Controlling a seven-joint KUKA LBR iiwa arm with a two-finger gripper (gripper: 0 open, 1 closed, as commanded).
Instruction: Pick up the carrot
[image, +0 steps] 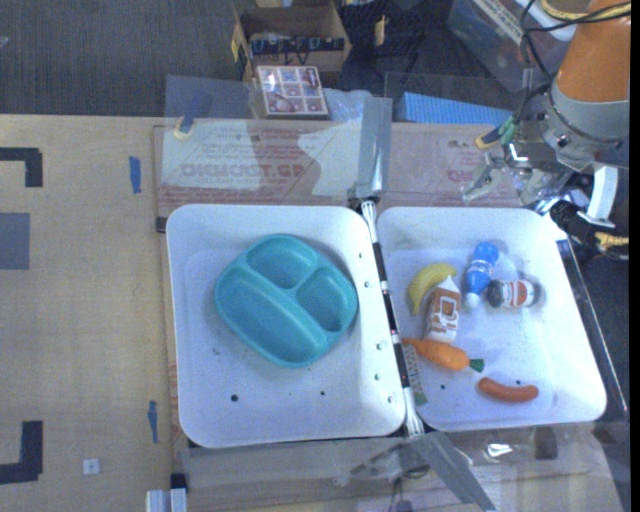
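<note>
Nearest the bottom edge, in the right bin (585, 395), lies a small sausage (508, 391), and just at its ten o'clock the carrot (440, 353) rests on the bin floor, green tip pointing right, close to the divider between the bins. Above the carrot stands a little ketchup-type bottle (442, 311), touching a banana (428, 283); a blue-capped bottle (483, 264) and a small can (512, 293) sit toward two o'clock. The left bin (190, 390) holds a teal divided plate (287, 298). The gripper (495, 172) hangs beyond the right bin's far edge (fingers spread apart, nothing between them), well away from the carrot.
</note>
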